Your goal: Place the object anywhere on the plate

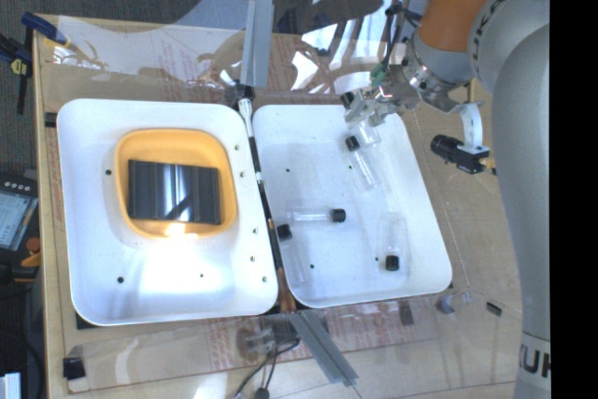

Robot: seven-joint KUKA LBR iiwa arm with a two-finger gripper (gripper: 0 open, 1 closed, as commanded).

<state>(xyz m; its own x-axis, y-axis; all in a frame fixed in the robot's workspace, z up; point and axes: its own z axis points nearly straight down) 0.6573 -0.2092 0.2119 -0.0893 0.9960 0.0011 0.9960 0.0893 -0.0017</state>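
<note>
Gripper [366,110], finger state indiscernible, above the right bin's [425,201] far vial [361,158]: light, slick, rigid, possibly fragile; grasp mid-barrel for the plate [173,149].

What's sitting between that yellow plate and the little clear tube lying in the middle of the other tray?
In the camera view, between the yellow plate and the clear tube lie the two bins' adjoining rims; otherwise bare white bin floor.
</note>
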